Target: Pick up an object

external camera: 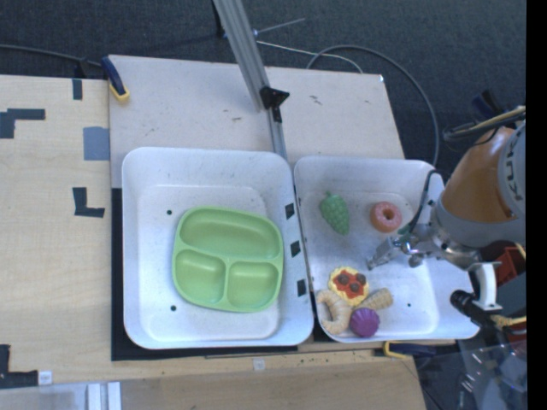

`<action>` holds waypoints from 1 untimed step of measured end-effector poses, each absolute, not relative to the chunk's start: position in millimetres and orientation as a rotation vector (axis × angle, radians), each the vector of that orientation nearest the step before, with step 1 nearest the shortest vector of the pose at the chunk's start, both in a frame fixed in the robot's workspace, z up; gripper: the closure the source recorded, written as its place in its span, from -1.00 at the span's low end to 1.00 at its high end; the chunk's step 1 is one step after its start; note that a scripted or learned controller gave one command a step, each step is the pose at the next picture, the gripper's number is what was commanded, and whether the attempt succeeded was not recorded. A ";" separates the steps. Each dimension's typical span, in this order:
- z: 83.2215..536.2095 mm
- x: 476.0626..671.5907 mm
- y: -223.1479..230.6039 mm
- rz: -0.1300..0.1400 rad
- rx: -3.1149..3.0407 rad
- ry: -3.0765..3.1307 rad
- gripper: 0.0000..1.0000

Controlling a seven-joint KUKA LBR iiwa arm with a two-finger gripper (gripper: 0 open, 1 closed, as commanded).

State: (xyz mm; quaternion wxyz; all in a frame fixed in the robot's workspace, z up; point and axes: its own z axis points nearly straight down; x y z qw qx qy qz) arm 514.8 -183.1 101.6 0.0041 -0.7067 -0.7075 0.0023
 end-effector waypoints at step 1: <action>115.0 516.6 -183.2 0.002 -2.216 -2.221 1.00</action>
